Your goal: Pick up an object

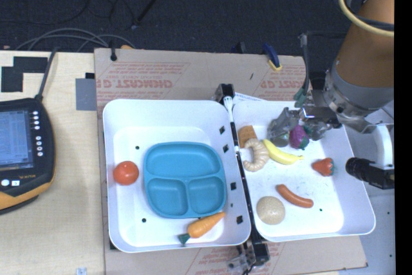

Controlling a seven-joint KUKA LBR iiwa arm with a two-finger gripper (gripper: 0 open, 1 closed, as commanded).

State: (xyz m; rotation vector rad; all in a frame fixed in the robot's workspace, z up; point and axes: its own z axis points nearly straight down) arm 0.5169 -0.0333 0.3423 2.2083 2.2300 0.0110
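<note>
My gripper (297, 127) is low in the right bin (351, 219), near its back edge. It is open, and its grey fingers (280, 124) stand on either side of a small purple toy vegetable (298, 137) with a green end. I cannot tell whether they touch it. A yellow banana (282, 153) lies just in front of the purple piece. A curled beige pastry (255, 155) and a brown bread piece (247, 134) sit to its left. A red pepper (323, 167), a sausage (295, 196) and a pale round roll (270, 210) lie nearer the front.
The left bin (119, 119) holds a blue divided plate (184, 178), a tomato (126, 172) and a carrot (205, 225). A black clamped divider (233, 158) runs between the bins. A pendant with a screen (22, 148) lies at the far left.
</note>
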